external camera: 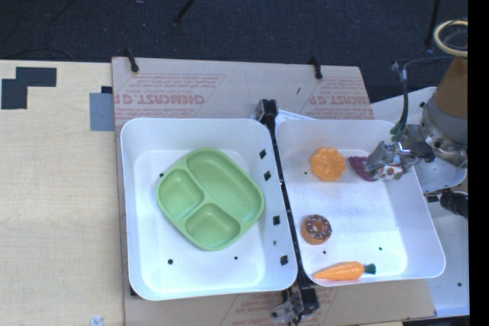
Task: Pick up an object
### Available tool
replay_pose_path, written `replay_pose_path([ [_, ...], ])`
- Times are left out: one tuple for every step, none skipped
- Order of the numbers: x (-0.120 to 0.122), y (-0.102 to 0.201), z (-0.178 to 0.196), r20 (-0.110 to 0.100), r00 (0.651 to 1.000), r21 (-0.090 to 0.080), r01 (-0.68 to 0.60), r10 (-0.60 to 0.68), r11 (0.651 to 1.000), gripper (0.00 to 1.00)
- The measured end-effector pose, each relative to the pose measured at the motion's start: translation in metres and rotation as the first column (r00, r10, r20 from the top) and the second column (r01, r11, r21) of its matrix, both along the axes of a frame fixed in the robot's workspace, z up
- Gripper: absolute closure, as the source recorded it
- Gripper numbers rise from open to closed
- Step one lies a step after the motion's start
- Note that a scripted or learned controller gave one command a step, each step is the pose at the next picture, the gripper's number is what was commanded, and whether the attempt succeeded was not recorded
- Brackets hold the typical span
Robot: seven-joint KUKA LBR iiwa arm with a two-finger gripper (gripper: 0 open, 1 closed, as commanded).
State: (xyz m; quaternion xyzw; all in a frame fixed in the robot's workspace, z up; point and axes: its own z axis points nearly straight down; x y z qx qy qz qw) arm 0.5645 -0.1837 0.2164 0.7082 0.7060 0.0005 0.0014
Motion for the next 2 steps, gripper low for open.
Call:
replay_pose_path([
  [0.000, -0.001, 0.014, -0.003, 1.000, 0.002, -0.003, 0.003, 1.000, 1.00],
  [0.007, 0.046, 0.008, -0.006, 1.000, 0.003, -0.006, 0.006, 1.000, 1.00],
])
